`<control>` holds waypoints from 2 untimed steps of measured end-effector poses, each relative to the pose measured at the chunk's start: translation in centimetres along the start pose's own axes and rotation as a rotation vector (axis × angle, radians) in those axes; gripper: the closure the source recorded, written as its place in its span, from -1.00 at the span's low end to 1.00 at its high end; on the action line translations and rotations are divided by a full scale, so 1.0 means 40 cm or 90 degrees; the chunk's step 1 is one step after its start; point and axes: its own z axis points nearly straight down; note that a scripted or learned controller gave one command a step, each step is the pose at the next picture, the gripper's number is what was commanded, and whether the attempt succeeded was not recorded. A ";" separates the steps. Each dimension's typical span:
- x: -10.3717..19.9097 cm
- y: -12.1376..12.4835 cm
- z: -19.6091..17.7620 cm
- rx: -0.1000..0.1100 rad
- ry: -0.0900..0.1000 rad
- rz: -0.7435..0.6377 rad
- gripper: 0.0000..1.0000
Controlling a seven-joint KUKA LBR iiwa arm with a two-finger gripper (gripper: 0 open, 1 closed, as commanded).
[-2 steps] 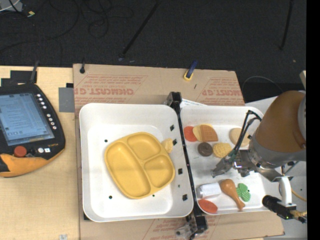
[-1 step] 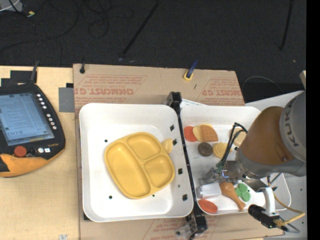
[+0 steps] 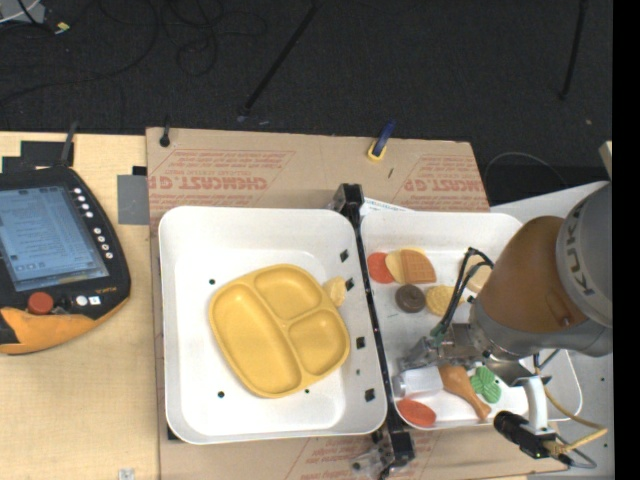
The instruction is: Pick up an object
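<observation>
While the grey arm (image 3: pixel 560 288) with its orange band reaches in over the right bin (image 3: pixel 470 230), its gripper (image 3: pixel 432 353) hangs low near that bin's front left corner, close to the black divider (image 3: pixel 365 308) that separates the two bins. Whether the pincer is released or clenched cannot be told, since the wrist and its cables cover much of it, and nothing is visibly caught in it.

Taking the divider as the landmark: just to its right, toward the back of the right bin, lie a red disc (image 3: pixel 378 266) and a tan wafer-like piece (image 3: pixel 411 265), touching each other. A little farther right and nearer the front sit a dark brown round piece (image 3: pixel 410 297) and a small yellow piece (image 3: pixel 438 299). Toward the front, right of the divider, an orange carrot-shaped piece (image 3: pixel 463 386) lies tilted just beside a green piece (image 3: pixel 487 382), and a red oval piece (image 3: pixel 417 412) rests at the bin's front edge, nearest the divider.

Left of the divider, the left bin (image 3: pixel 190 268) bears a yellow three-compartment tray (image 3: pixel 275 328), its right edge near the divider.

Well to the left of the divider, beyond the left bin, a teach pendant (image 3: pixel 55 258) lies on the bench.
</observation>
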 end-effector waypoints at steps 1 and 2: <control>-0.008 -0.001 -0.027 0.000 -0.001 0.007 1.00; -0.016 0.006 -0.133 -0.003 -0.001 0.002 1.00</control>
